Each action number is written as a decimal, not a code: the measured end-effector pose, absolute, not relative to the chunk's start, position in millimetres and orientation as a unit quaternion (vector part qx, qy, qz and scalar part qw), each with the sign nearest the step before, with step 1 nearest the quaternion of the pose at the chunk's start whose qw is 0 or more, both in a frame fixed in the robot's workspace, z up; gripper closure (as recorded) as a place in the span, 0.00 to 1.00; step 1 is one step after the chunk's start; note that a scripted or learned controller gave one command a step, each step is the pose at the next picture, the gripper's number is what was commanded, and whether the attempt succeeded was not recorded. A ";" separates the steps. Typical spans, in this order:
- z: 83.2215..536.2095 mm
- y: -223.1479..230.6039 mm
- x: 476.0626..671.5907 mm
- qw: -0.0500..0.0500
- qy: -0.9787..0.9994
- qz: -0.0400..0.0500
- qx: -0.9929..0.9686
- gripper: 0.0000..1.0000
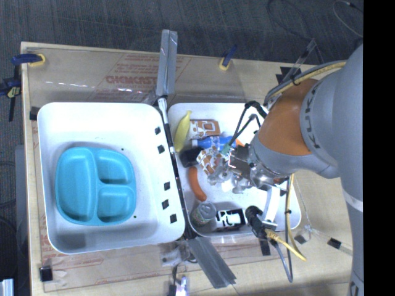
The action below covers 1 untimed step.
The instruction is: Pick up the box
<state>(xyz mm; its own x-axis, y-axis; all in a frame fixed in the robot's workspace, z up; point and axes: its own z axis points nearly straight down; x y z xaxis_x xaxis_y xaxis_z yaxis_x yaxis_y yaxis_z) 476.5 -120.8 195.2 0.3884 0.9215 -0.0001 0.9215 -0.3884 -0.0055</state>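
**Operator:** Orange band and grey wrist hung over the right bin (pixel 295 217) when I looked. The gripper (pixel 229 168) sat low among the clutter there, and I couldn't tell whether it was released or clenched; the wrist hid too much.

**Supervisor:** Where was the box?

**Operator:** The box (pixel 205 128), brown and white, lay near the far wall, just right of the banana (pixel 182 131) and apart from the gripper. I think that was the box, though the print was blurry.

**Supervisor:** Advice for the pick?

**Operator:** I'd have gone farther in, squared up across its short sides, and avoided the banana.

**Supervisor:** Surroundings?

**Operator:** The left bin (pixel 92 117) held a blue tray (pixel 95 185). Both bins sat on a pale wooden bench (pixel 74 73), over dark carpet (pixel 92 11).
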 end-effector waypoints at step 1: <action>190.2 -87.8 508.9 0.002 -0.493 0.002 -0.870 1.00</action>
<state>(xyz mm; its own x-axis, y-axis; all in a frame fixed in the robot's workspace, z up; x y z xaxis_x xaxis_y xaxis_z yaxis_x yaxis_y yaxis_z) 508.9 -87.8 190.2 0.5137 0.8580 -0.0015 0.8580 -0.5137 -0.0055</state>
